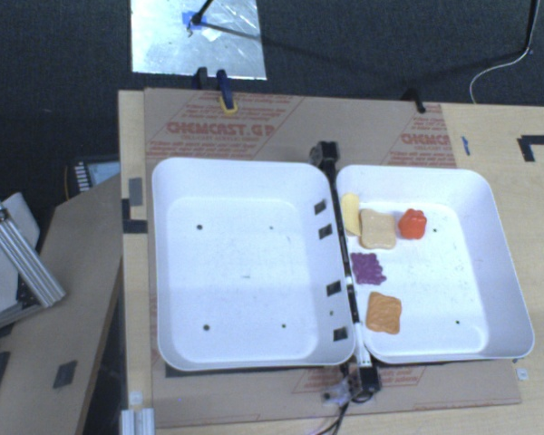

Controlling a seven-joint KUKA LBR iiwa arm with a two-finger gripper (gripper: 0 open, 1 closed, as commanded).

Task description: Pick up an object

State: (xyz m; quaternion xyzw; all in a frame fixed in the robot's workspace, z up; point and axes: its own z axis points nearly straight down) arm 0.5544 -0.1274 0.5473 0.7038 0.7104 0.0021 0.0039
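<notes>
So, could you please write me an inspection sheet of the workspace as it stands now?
Surface: wooden bench bearing the left bin and right bin side by side.
Job's things: in the right bin, near its left wall: yellow piece, tan toast slice, red pepper, purple grape bunch, orange waffle-like piece.
Clutter: foil sheet beyond the bench.
Pincer: nothing seen.
Cables: white cable at upper right.
Surroundings: dark carpet, aluminium strut at left.
</notes>
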